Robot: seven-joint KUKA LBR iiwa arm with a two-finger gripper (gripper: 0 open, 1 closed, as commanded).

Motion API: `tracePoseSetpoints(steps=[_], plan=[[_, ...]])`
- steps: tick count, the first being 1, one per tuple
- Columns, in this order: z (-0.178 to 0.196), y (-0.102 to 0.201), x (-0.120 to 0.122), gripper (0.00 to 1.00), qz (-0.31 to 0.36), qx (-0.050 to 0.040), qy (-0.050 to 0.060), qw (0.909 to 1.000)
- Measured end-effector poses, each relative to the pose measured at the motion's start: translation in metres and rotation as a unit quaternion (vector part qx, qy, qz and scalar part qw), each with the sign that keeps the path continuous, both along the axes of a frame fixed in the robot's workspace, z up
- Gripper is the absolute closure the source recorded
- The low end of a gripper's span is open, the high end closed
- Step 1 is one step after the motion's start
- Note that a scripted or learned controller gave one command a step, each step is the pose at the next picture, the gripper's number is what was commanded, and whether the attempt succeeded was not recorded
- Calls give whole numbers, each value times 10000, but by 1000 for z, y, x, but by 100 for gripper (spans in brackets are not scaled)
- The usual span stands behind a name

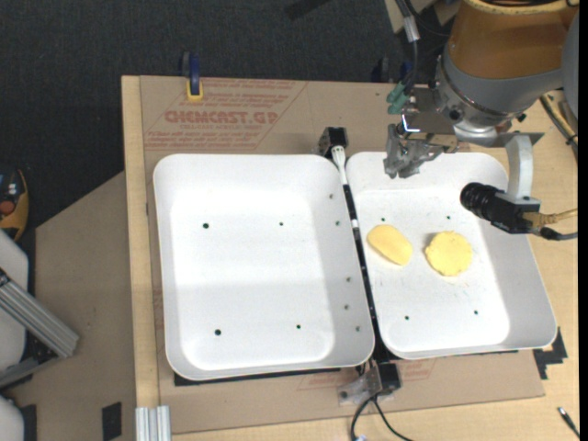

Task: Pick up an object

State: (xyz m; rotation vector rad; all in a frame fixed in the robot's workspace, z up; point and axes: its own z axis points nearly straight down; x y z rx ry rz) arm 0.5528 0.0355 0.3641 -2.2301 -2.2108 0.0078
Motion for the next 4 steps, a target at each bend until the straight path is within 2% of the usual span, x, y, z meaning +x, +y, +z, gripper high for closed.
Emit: tracePoseSetpoints(steps=[1,2,3,4], plan=[[-76,77,-6,100,79,18,28,10000],[-35,140,-36,100,81,28,-39,10000],[-109,193,-67,100,79,6,32,10000],[-51,189,-73,100,52,25,-44,10000]])
